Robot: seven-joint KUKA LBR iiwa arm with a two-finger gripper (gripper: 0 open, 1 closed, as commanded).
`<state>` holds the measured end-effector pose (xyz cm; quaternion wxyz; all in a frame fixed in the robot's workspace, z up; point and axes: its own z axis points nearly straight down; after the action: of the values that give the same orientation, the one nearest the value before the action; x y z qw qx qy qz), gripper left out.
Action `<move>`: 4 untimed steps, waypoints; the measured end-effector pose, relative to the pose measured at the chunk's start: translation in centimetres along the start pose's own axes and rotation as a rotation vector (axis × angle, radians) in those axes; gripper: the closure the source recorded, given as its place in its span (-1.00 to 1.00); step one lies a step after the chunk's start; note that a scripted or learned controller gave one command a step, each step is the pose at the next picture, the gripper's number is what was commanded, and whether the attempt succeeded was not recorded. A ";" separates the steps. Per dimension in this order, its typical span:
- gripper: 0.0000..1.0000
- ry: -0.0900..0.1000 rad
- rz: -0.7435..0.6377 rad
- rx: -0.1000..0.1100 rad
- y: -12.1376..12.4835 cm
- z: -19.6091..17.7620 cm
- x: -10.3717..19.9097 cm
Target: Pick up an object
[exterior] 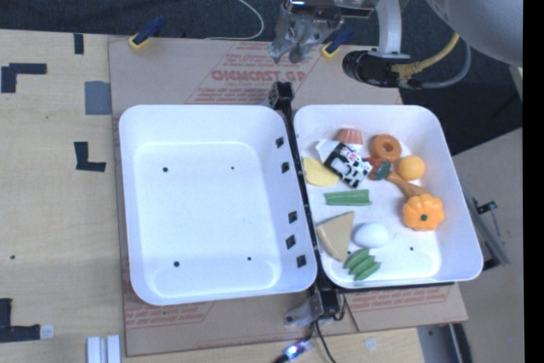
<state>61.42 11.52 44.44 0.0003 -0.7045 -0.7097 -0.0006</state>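
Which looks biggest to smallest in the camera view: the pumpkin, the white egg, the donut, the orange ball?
1. pumpkin
2. white egg and donut look about alike, so I won't rank them
3. orange ball, smallest, though only slightly

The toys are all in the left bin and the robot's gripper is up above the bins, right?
Not quite. The toys, like the pumpkin and the egg, lie in the right bin, not the left bin. The camera view shows this. The gripper is indeed up above the bins.
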 end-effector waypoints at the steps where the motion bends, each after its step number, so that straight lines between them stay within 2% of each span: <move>1: 1.00 0.000 -0.001 -0.001 -3.9 -5.3 5.0; 2: 1.00 -0.001 0.001 0.001 -8.7 -9.1 7.6; 3: 1.00 -0.004 0.000 0.006 -13.1 -8.8 11.2; 4: 1.00 -0.005 0.005 0.005 -12.9 -8.8 11.5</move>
<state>48.48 22.94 53.23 0.0005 -0.7063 -0.7079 0.0029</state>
